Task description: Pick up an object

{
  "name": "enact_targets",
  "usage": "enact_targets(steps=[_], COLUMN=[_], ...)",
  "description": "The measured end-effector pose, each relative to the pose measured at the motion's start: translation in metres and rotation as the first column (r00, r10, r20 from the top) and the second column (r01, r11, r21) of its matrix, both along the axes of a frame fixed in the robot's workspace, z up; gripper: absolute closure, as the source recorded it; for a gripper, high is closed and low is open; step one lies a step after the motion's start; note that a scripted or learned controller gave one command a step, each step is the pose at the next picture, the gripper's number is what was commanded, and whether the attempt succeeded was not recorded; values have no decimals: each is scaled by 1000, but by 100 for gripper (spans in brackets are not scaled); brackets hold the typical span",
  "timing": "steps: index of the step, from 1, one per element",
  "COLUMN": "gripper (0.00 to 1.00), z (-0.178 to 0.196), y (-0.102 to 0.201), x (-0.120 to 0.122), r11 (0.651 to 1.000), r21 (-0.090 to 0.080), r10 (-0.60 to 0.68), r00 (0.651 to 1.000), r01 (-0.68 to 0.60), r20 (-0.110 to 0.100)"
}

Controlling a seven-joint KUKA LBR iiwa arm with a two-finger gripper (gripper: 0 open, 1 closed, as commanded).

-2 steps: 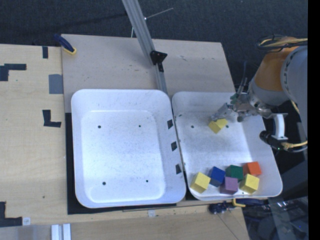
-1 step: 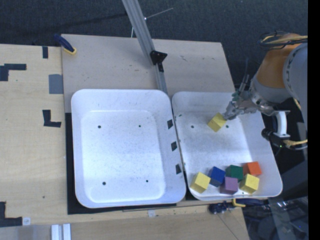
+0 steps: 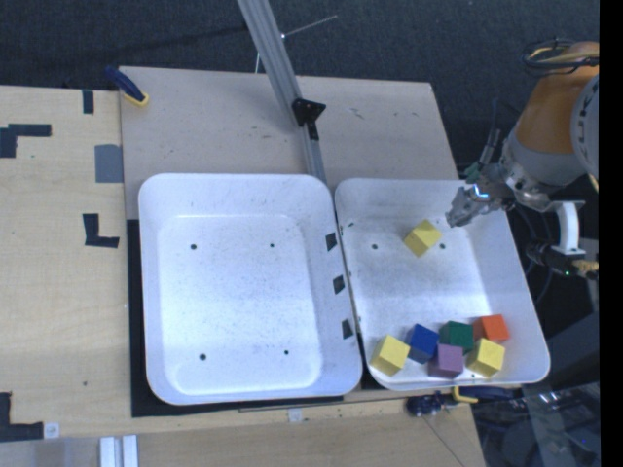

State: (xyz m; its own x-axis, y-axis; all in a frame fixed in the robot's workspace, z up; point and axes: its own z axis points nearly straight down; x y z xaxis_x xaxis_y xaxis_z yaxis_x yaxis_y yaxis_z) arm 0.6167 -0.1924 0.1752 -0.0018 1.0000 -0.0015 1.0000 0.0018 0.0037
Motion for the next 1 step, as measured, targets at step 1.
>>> enact_targets(steps=[1], gripper=[100], z=[64], y=[0], x=[4], r11=[1000], r21=[-1], r10=[0], r00=[1000], r01=[0], r20=[3])
